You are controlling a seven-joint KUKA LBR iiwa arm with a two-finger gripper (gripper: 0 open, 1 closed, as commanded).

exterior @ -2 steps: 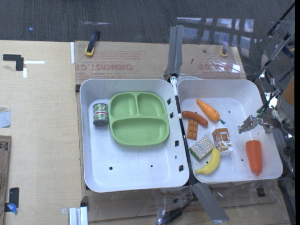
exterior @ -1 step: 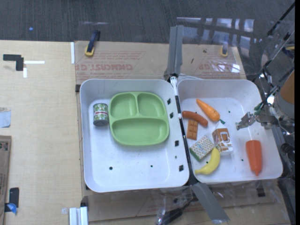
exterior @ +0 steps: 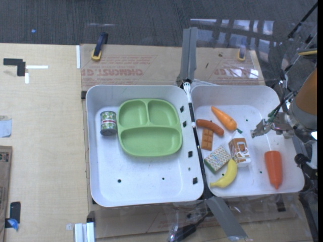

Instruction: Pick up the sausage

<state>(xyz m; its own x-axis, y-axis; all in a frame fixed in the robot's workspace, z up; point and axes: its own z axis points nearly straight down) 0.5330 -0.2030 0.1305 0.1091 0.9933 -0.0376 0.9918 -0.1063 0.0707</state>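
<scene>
Pale wooden tabletop [exterior: 40, 135], smooth, with brown printed cardboard under the two bins. Left shallow white plastic bin [exterior: 141, 185], rounded corners, holding a light green plastic plate with three compartments [exterior: 150, 127] and, just beside its left edge, a small green-labelled tin can [exterior: 108, 123] lying on its side. Right shallow white plastic bin [exterior: 252, 180], touching the left one along the middle wall.

Grey arm with orange band [exterior: 308, 102] reaching in from the right, over the right rim of the right bin. Metal two-finger gripper [exterior: 260, 130] pointing left, above the bin floor, nothing seen between the fingers; open or closed, cannot tell.

Large smooth orange-red carrot-like piece [exterior: 273, 169] near the right wall, long axis almost vertical in the view. Yellow curved plastic banana [exterior: 226, 175] at the bottom. Orange carrot with green tip [exterior: 223, 118] at the top.

Reddish-brown smooth sausage [exterior: 210, 126], rounded cylinder, in the upper left part of the right bin, near the middle wall; long axis slanted, running from upper left to lower right. Just below: a flat orange rectangular piece [exterior: 207, 138]. Near the banana: a small white and orange carton [exterior: 239, 152] and a small patterned box [exterior: 217, 158].
</scene>
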